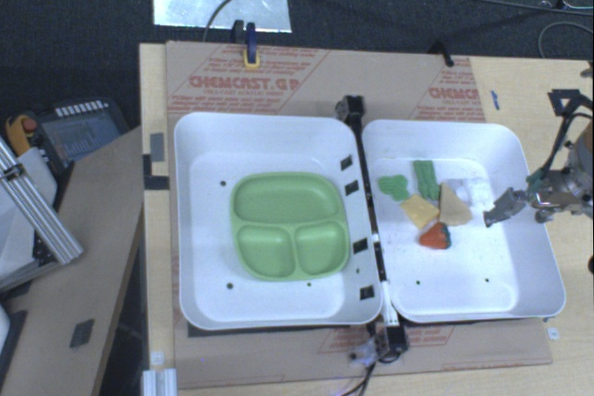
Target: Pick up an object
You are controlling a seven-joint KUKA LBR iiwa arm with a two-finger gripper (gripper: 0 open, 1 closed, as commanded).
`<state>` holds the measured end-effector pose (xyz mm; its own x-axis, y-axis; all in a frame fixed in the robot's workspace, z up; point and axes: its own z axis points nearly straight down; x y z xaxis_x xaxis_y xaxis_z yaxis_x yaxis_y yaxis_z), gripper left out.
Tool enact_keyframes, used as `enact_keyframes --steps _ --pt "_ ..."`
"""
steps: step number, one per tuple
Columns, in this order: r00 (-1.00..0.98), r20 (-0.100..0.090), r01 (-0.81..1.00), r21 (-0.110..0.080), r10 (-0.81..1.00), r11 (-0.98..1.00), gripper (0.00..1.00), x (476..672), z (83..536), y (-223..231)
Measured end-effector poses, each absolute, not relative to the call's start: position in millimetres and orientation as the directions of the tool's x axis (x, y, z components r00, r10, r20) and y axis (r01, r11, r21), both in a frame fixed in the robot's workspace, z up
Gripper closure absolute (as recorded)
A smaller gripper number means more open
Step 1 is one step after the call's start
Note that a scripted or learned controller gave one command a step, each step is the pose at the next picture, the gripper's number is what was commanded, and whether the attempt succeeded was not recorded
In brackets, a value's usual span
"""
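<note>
Several small objects lie clustered in the right bin (520, 292): a green piece (393, 187), a green strip (426, 177), a yellow wedge (419, 210), a tan piece (455, 207), a red-orange piece (435, 237) and a whitish item (475, 191). My gripper (501, 208) reaches in from the right edge and hangs just right of the cluster, a short way from the tan piece. Nothing shows between its fingers.
The left bin (204, 292) holds a green three-compartment plate (287, 224). A black divider with clips (364, 227) runs between the bins. Cardboard (306, 79) lies under both, and cables run across the dark floor behind.
</note>
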<state>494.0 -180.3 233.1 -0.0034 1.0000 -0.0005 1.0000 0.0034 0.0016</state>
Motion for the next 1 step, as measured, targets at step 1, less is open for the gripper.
enact_keyframes --steps 1 --pt "-0.001 0.001 1.000 -0.002 1.000 0.001 0.00 487.4 188.1 -176.6"
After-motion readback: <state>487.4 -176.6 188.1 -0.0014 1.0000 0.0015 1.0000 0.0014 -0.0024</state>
